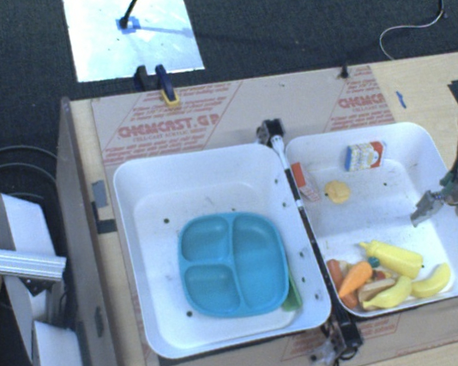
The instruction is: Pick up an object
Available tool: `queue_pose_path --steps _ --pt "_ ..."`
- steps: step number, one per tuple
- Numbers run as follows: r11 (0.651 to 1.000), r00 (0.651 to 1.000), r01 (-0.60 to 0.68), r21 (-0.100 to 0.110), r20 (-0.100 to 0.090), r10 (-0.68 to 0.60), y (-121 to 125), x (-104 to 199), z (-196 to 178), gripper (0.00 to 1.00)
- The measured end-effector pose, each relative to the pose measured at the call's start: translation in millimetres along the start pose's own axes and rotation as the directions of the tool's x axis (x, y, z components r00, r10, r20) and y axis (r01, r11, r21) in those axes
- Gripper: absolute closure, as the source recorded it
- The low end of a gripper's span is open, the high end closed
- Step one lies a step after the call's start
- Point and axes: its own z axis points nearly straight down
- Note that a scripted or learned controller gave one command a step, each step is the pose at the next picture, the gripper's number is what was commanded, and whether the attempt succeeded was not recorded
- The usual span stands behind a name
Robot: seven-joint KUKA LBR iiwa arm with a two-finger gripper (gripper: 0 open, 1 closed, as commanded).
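Gripper [424, 208] is hovering at the right bin's [430, 140] right edge, finger state I cannot tell, while the yellow bottle [394, 257] is lying lower right among toy food, likely light, rigid, slippery plastic, best pinched across its middle.
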Motion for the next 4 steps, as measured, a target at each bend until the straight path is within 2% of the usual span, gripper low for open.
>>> queue_pose_path --steps 1,2,3,4 --pt "1.000 1.000 0.018 0.013 -0.013 -0.018 35.7 95.6 88.2 0.00" --pt "1.000 1.000 0.004 0.012 -0.009 -0.004 -12.5 79.0 92.4 0.00" --pt "1.000 1.000 0.008 0.005 -0.009 -0.008 -8.5 80.4 80.8 1.00" --pt "1.000 1.000 0.019 -0.002 -0.010 -0.019 18.7 149.7 -13.7 1.00"
